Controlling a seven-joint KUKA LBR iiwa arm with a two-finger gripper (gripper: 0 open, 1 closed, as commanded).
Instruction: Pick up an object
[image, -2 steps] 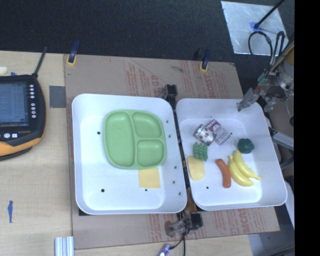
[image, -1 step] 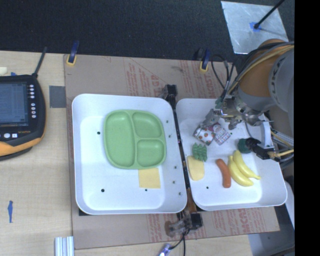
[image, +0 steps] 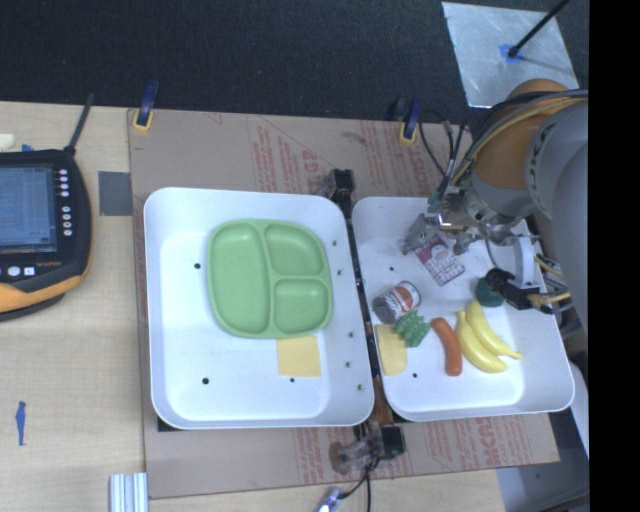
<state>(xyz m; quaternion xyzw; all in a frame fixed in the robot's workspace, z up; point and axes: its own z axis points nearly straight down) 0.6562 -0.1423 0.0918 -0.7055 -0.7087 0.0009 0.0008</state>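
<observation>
You can't tell how the gripper (image: 437, 232) is set above the packet (image: 441, 262), so it may skid off that flat wrapper.

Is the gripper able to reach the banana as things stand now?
Probably yes. The banana lies uncovered in the right bin, the gripper is above that bin, and only the carrot lies close beside it.

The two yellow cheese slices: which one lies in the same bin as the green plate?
The larger square slice, lying flat in the left bin just below the green plate. The other slice lies in the right bin, beside the broccoli.
</observation>
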